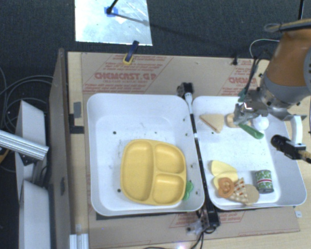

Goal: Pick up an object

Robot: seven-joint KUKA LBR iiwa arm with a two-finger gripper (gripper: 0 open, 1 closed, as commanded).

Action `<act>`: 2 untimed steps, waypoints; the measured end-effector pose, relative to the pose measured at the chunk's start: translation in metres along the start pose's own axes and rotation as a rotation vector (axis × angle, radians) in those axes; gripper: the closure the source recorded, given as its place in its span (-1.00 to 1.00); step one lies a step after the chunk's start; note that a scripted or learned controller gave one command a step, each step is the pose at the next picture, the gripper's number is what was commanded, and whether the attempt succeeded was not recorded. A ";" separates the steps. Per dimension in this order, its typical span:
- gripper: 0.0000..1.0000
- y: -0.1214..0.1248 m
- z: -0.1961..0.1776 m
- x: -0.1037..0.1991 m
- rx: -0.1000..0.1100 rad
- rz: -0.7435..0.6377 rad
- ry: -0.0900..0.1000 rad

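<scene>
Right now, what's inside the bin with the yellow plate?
The yellow plate lies in the left bin. A small green thing peeks out at the plate's right edge; the plate covers the rest of it.

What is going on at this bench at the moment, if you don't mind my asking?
A robot arm reaches in from the right over the right bin, its gripper low near the far end, close to a tan wedge and a green piece. I can't see anything held. At the near end lie yellow and orange toy foods and a small can. The left bin holds a yellow divided tray.
</scene>
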State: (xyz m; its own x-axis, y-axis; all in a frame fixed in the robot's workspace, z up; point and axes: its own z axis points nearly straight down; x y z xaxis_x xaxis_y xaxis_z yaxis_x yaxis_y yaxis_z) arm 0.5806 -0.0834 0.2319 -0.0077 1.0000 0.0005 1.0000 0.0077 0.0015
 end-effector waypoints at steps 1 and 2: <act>1.00 -0.024 0.060 -0.099 0.006 0.016 -0.004; -1.00 -0.021 0.057 -0.093 0.000 0.005 -0.002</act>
State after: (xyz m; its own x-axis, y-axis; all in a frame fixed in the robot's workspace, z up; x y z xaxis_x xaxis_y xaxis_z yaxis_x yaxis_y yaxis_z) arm 0.5604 -0.1761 0.1751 -0.0023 1.0000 -0.0009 1.0000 0.0023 0.0015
